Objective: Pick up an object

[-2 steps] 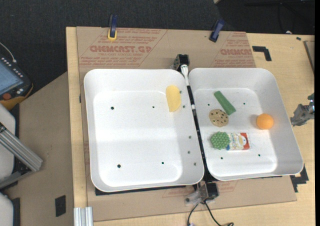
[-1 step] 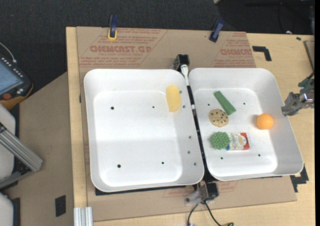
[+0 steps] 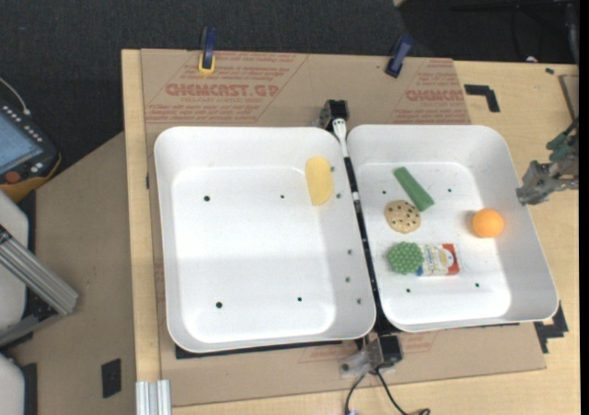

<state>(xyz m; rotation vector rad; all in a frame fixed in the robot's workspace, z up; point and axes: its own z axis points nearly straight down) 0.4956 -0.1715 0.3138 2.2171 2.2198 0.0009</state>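
The left bin (image 3: pixel 184 220) holds a pale yellow oblong piece (image 3: pixel 319 180) near its right wall. In the right bin (image 3: pixel 515 284) lie a green stick (image 3: pixel 413 189), a round speckled cookie (image 3: pixel 401 215), a bumpy green ball (image 3: pixel 404 258), a small red and white carton (image 3: pixel 439 259) touching that ball, and an orange ball (image 3: pixel 488 224). My gripper (image 3: pixel 537 185) hangs at the right bin's right rim, up and to the right of the orange ball, with nothing seen in it.
Both bins rest on a cardboard sheet (image 3: pixel 276 82) held by two blue clamps (image 3: pixel 208 52) at its far edge. A black divider (image 3: pixel 354 220) runs between the bins. Metal rails (image 3: pixel 37 275) stand at the far left.
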